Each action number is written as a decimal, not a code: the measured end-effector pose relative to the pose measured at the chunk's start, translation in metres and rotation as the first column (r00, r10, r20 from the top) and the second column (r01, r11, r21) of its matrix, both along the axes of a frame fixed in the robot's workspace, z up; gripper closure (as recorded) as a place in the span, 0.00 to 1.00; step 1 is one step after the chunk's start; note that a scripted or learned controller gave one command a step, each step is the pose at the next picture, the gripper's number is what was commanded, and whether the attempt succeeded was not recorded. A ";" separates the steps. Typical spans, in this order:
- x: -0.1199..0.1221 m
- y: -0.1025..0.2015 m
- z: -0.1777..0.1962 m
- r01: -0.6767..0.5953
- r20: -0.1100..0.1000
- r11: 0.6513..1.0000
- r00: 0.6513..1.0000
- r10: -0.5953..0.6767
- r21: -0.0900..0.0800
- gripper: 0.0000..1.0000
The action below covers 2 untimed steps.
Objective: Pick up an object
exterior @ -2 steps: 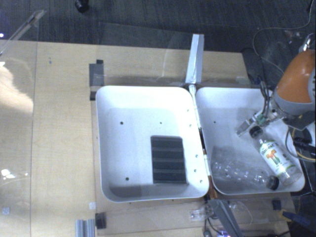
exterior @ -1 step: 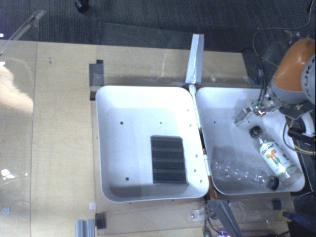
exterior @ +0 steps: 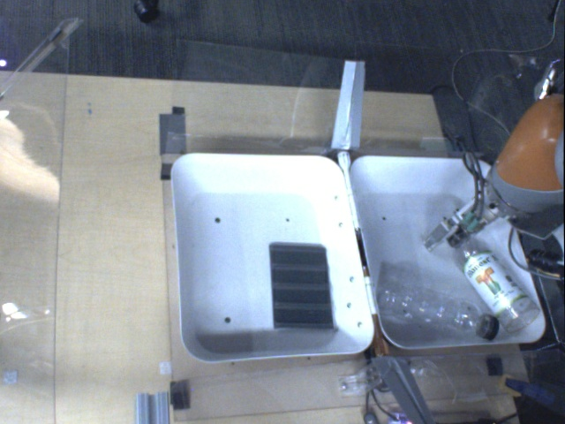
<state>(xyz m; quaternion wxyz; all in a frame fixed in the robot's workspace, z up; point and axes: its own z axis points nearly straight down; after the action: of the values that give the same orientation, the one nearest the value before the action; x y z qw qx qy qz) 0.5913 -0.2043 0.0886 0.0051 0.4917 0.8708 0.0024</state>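
Two white bins are sitting side by side on the wooden bench (exterior: 97, 263). The left bin (exterior: 199, 237) is holding a dark ribbed block (exterior: 301, 284), lying flat toward the near-middle of the floor, clear of the walls.

The right bin (exterior: 397, 193) is holding two bottles. One is a clear bottle w/ an orange-and-green label (exterior: 495, 284), lying on its side at a slant near the bin's right wall. The other is a see-through plastic bottle w/ a dark cap (exterior: 441, 309), also lying down, running along the near wall, cap end pointing right. The two bottles are lying close together at the near right corner; can't tell if they're touching.

The arm (exterior: 530, 162) is reaching in from the right, orange band showing above the wrist. The gripper (exterior: 448, 230) is hanging over the right bin, approx. mid-floor, tips pointing left and down. It's sitting just up and left of the labelled bottle's top end, near it, but nothing is showing between the tips. Whether the tips are spread or closed — can't tell, too small and blurred.

A metal strip (exterior: 348, 104) is standing at the far side, at the seam between the bins.
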 end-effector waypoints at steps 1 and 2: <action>0.003 0.002 0.013 -0.001 0.010 1.000 1.000 0.001 0.000 1.00; 0.003 0.002 0.013 -0.001 0.009 1.000 1.000 0.001 0.000 0.00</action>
<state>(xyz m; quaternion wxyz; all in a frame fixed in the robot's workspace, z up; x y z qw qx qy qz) 0.5947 -0.2024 0.1014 0.0092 0.4912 0.8710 0.0047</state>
